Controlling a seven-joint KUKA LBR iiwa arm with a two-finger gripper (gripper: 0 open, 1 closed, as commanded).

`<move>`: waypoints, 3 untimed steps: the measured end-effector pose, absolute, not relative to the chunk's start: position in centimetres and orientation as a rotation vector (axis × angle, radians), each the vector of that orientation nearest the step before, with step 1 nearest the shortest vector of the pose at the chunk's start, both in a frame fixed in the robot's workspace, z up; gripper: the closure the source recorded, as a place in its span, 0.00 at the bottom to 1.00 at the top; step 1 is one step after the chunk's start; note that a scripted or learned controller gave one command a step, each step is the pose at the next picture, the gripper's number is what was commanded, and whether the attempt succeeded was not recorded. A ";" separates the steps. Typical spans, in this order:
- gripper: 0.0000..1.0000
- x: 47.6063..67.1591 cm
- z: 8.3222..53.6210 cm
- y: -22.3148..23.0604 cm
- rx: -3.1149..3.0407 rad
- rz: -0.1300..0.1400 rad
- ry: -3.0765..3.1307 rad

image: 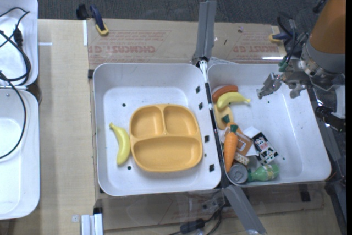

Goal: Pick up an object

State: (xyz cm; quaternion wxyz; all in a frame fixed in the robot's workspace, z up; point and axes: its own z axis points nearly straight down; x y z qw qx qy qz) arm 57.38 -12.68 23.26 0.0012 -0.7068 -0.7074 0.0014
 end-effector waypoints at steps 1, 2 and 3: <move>0.00 55.9 9.4 -12.2 -2.135 0.002 -2.303; 0.00 65.9 9.2 -11.7 -1.952 0.000 -2.463; 1.00 65.8 10.1 -11.8 -1.951 0.006 -2.460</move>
